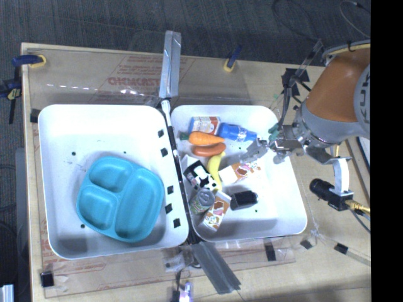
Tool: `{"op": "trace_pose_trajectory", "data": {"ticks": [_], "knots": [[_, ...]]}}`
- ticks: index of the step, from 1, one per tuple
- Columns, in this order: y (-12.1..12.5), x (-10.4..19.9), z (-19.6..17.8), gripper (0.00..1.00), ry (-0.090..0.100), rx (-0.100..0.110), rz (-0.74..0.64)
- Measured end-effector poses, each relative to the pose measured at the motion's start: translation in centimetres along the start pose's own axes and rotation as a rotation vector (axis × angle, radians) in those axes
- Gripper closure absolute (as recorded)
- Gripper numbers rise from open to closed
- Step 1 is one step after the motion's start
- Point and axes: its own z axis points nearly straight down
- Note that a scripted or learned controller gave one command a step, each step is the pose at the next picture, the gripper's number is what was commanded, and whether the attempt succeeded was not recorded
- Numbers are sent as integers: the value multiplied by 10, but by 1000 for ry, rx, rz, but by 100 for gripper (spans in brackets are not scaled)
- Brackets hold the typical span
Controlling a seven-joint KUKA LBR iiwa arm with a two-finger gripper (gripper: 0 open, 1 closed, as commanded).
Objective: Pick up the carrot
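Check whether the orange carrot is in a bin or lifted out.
In: the orange carrot lies in the right white bin, among other items, gripper beside it.

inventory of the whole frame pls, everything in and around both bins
bench: 1, tan, under both bins
bins: 2, white, side by side; left, right
divided plate: 1, turquoise, left bin
carrot: 1, orange, right bin, far left part
bottle: 1, blue, right of the carrot
carton: 1, white and red, behind the carrot
banana: 1, yellow, below the carrot
can: 1, silver top, near the divider
black block: 1, right bin centre
clamps: 2, blue; bench far-left corner and far edge
arm: 1, grey with orange band, from the right
gripper: 1, over the right bin, right of the carrot; nothing seen between its fingers
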Motion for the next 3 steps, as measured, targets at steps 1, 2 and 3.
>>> {"op": "trace_pose_trajectory", "data": {"ticks": [1,2,3], "knots": [[58,41,53,0,0,0,239],[88,90,143,0,-10,-9,188],[120,16,155,0,1,1,146]]}}
